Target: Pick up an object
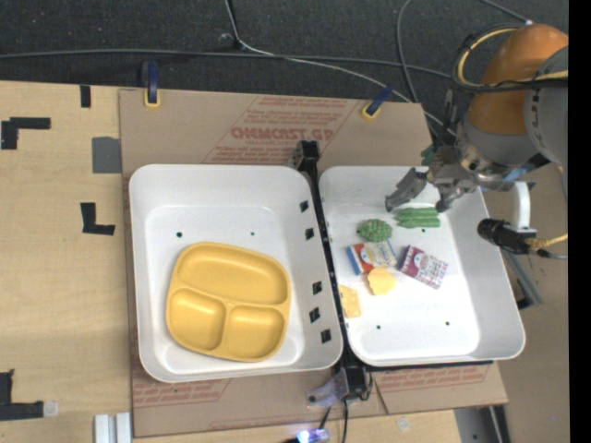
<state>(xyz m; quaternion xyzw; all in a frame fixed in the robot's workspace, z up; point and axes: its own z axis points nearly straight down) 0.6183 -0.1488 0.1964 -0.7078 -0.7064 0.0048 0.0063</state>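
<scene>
Two white bins sit on the tabletop; the jaws hang wide open over the right bin [480,340], and a green pod [417,218] lies just at their 6 o'clock.

text: "CHEMCAST GP" in red | on: brown cardboard sheet [277,127] under bins | place: 12 o'clock of left bin [148,192] | other packet print: unreadable

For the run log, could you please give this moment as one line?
gripper: open, empty | over: green pod, right bin | left bin: yellow tray
</scene>
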